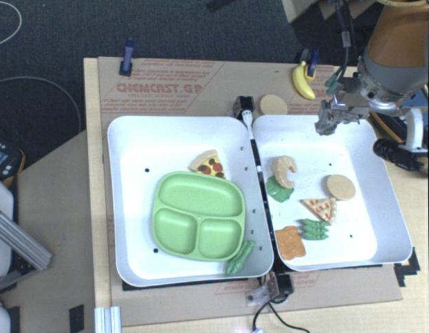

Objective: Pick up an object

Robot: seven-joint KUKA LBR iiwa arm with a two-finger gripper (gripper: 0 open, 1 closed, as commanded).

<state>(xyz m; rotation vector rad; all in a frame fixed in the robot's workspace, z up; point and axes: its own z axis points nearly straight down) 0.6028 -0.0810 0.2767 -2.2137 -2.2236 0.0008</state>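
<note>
So the tool hangs over the far edge of the right bin, can't tell its state. In that bin, nearer than the tool: a croissant, a round cookie, a pizza slice and toast.

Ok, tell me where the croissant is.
The croissant lies in the right bin, near its left wall, just above the green leaf.
</note>
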